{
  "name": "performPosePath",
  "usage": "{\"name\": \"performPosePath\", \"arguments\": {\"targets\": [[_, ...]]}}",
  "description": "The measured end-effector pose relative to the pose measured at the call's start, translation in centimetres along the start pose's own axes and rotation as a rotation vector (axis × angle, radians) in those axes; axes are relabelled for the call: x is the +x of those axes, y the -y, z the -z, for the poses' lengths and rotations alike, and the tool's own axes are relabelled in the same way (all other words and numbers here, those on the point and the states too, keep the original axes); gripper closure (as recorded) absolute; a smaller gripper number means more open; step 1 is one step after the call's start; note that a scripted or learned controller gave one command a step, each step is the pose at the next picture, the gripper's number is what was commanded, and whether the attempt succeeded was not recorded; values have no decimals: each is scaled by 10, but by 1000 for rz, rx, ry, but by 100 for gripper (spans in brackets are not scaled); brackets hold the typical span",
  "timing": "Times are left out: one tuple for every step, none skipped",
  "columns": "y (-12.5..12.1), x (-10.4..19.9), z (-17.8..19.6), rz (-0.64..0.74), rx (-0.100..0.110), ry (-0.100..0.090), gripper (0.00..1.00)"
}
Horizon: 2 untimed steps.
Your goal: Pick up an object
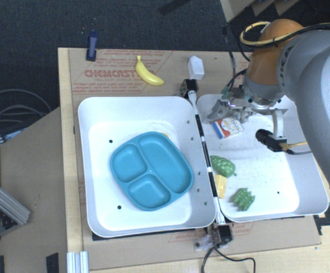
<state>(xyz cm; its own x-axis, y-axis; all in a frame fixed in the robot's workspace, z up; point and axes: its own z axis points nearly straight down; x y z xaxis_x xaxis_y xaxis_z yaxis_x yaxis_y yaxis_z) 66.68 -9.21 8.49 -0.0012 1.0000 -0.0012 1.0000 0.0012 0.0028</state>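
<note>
The big grey arm (318,90) leans in from the right, its rounded casing bulking large along that side. Above the wrist sits the orange band (270,53), with a loop of yellow cable curling over the top of it. Below the band the wrist points downward and ends in the metal two-finger gripper (231,108) — low over the far end of the right-hand bin. A black fitting juts out just beside the wrist.
</note>
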Motion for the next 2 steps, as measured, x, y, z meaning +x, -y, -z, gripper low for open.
{"name": "performPosePath", "arguments": {"targets": [[0,-3,0,-1,0,0,0],[3,-1,0,-1,4,-1,0]]}}
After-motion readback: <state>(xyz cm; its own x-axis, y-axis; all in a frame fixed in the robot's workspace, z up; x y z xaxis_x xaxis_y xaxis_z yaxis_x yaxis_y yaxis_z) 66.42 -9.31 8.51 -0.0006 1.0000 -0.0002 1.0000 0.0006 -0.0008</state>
